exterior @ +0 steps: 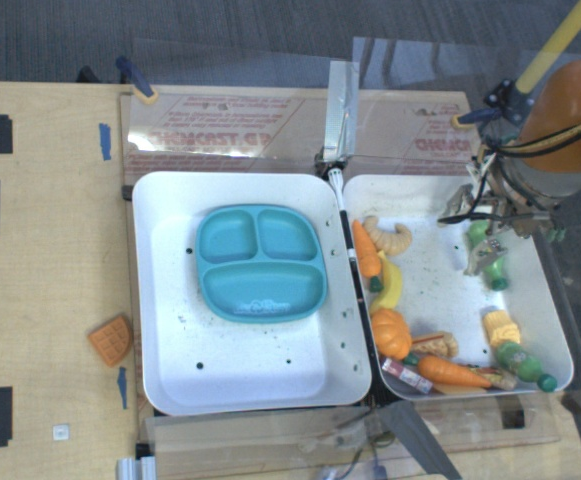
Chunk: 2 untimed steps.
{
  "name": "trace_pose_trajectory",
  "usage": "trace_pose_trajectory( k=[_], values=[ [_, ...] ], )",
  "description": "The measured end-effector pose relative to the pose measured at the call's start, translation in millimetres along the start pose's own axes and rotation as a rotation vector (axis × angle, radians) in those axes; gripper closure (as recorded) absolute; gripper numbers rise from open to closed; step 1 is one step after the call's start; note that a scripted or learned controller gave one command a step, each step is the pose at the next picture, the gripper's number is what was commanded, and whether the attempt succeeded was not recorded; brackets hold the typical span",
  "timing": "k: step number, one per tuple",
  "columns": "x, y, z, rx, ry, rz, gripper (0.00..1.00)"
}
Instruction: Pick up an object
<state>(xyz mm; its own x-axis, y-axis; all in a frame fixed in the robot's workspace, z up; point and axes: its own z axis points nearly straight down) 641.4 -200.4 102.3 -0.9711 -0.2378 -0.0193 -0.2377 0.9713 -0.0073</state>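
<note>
- Nearest the camera: carrot [453, 373] lying along the near wall of the right bin [560, 340], with an orange pumpkin-like toy [391, 333] to its left.
- Gripper [487, 236] over the far right part of the right bin; a green object [492, 266] sits just below it. Cannot tell its opening or whether it grips anything.
- Left bin [160, 298] holds a blue divided plate [261, 264].
- Second carrot [366, 249] and a banana [393, 283] lie by the right bin's left wall.

Pale wooden bench [40, 268] under even light, perhaps grey carpet [220, 8] beyond.
</note>
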Motion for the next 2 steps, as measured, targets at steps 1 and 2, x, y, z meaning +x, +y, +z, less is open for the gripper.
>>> trace_pose_trajectory(
  k=[1, 2],
  values=[
    [-10.1, -7.9, 14.6, -0.003, 0.007, 0.003, 0.0],
    [9.9, -21.3, 14.3, -0.005, 0.014, -0.032, 0.0]
  ],
)
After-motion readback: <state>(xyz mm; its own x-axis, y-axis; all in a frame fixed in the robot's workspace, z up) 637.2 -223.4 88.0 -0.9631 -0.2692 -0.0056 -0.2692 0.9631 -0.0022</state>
